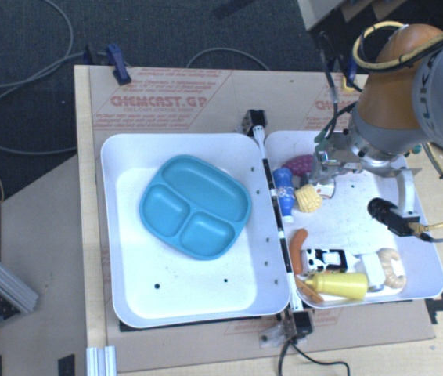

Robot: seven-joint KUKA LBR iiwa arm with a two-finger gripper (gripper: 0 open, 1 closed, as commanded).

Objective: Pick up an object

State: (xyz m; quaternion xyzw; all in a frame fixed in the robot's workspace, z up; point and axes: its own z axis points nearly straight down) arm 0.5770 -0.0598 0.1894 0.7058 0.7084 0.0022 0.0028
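My gripper point(325, 177) hangs over the far left part of the right bin point(409, 233), coming down from the grey and orange arm at the right. Just below and to its left lies a yellow corn cob point(308, 199), very close to the gripper's tip; whether they touch is unclear. A purple bunch point(300, 164) lies beside the gripper at the bin's far wall. A blue bottle point(284, 191) rests along the left wall.
Near the right bin's front lie an orange sausage point(298, 249), a black-and-white item point(325, 258), a yellow bottle point(340, 285) and a pale bread-like piece point(391, 268). The left bin point(127, 210) holds a blue divided plate point(196, 206).
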